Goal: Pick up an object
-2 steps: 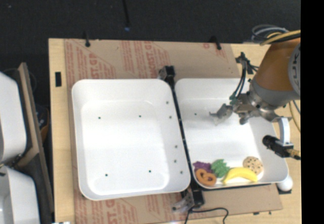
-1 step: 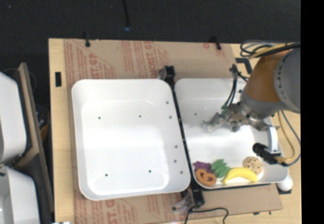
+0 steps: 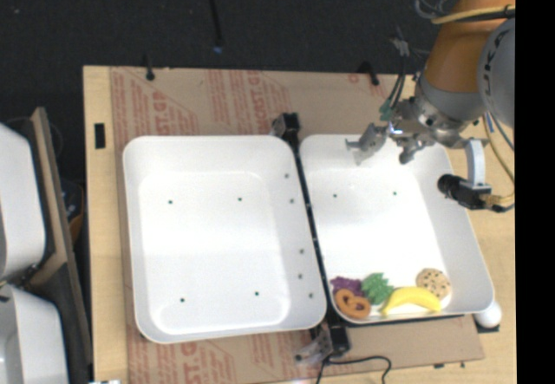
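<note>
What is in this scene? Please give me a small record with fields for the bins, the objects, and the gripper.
left bin: white, shallow
right bin: white, shallow, holds all the objects
objects: banana, cookie, green leafy piece, purple grapes, orange pretzel-like piece
object place: grouped along the near edge of the right bin
gripper: over the far edge of the right bin, fingers spread, nothing between them
gripper to objects: well apart
task state: no object picked up yet

two white bins (image 3: pixel 217 152); banana (image 3: pixel 410 300), cookie (image 3: pixel 433 283), grapes (image 3: pixel 345 285), pretzel (image 3: pixel 352 305), leafy green (image 3: pixel 377 286)
</note>
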Tool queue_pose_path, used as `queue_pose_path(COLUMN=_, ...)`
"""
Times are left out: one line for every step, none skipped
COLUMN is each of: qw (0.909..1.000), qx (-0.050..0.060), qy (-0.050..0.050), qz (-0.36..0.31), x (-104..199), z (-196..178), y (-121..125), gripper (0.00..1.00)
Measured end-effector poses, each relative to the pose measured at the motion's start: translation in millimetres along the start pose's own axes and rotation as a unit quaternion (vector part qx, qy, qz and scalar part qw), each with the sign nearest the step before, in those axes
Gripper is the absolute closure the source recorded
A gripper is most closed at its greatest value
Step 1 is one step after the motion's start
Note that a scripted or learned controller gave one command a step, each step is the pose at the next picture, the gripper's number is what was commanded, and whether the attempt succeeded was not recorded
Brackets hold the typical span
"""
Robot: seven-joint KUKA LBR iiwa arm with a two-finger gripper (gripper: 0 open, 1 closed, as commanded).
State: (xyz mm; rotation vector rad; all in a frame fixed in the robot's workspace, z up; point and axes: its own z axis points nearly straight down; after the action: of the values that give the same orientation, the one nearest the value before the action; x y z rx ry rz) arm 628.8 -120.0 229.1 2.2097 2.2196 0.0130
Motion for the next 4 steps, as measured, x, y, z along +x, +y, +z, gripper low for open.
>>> queue_pose_path(qw=1.0, qx=0.005, qy=0.0, qz=0.003, x=13.7, z=-5.1, y=-65.7, gripper=0.0)
queue_pose_path(qw=0.9999, qx=0.01, qy=0.0, qz=0.005, x=-33.6, z=70.9, y=-97.3, gripper=0.0)
queue_pose_path(qw=1.0, qx=0.006, qy=0.0, qz=0.002, x=-12.4, z=63.4, y=-115.9, gripper=0.0)
queue_pose_path(qw=1.0, qx=0.002, qy=0.0, qz=0.001, x=23.9, z=-37.6, y=-116.5, gripper=0.0)
